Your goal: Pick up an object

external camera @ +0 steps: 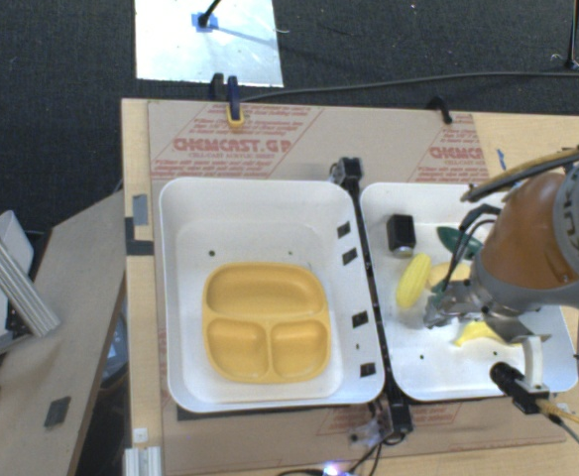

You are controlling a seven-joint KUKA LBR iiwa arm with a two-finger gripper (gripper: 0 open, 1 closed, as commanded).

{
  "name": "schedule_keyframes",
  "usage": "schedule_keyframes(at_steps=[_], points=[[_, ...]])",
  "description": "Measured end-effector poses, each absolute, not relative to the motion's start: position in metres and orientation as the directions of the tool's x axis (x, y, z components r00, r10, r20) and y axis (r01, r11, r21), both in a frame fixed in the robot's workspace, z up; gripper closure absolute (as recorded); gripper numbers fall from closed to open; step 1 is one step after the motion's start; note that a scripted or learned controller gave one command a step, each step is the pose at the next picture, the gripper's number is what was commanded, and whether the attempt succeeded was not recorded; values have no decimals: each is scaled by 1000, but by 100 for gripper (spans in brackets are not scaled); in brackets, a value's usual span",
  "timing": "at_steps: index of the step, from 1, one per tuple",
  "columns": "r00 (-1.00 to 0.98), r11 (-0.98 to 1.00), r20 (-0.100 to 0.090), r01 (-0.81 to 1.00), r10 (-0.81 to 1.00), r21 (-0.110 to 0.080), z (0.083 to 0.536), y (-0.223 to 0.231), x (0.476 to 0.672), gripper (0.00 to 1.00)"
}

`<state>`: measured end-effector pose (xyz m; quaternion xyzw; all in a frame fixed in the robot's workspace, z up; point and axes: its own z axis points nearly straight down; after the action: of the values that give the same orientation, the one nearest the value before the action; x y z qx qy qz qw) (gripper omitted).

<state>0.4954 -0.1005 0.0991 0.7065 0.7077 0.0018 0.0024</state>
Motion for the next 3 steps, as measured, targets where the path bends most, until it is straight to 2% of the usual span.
schedule_keyframes(at_steps=[1,3], points=[[1,-1,-1,1000,1000,6,149,-106,489,100],[-6,6,-1,1000,1000,8,264,-99,492,100]])
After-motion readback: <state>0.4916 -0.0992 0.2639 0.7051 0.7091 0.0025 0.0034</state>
